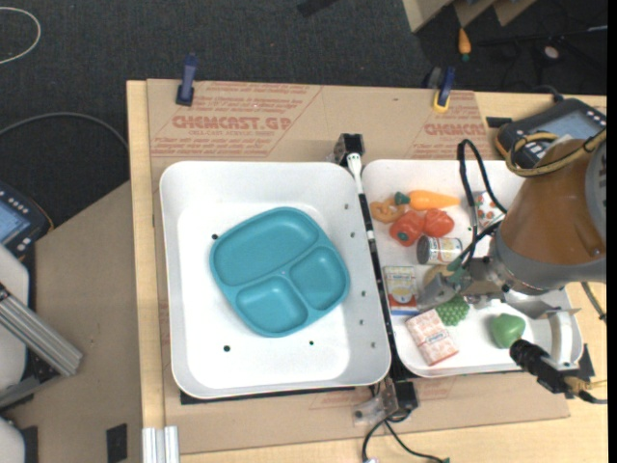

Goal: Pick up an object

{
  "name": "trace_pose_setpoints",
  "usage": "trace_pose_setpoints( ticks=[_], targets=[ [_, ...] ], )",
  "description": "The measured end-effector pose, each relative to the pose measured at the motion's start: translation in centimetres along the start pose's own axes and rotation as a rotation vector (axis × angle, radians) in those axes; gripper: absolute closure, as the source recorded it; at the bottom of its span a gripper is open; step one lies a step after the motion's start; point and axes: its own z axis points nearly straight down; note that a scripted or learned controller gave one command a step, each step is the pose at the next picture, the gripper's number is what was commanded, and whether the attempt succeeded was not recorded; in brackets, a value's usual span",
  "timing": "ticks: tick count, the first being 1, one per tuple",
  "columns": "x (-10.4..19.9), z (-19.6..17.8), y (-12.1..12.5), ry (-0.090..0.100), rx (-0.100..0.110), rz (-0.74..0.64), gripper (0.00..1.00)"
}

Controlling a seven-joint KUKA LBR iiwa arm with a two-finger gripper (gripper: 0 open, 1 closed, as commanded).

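Gripper (451,285), jaw state impossible to tell, hangs beside the small jar (439,250); crowded neighbours there could spoil your grasp.

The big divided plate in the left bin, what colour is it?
The divided plate is teal blue all over, plain to see in the camera view.
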Motion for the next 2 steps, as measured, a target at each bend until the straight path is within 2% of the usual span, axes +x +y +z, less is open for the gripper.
trace_pose_setpoints(
  ticks=[1, 2],
  targets=[
    [-0.1, -1.4, 0.4, -0.005, -0.014, 0.0, 1.0],
    [4.4, -16.7, 0.4, -0.004, -0.028, -0.009, 1.0]
  ],
)
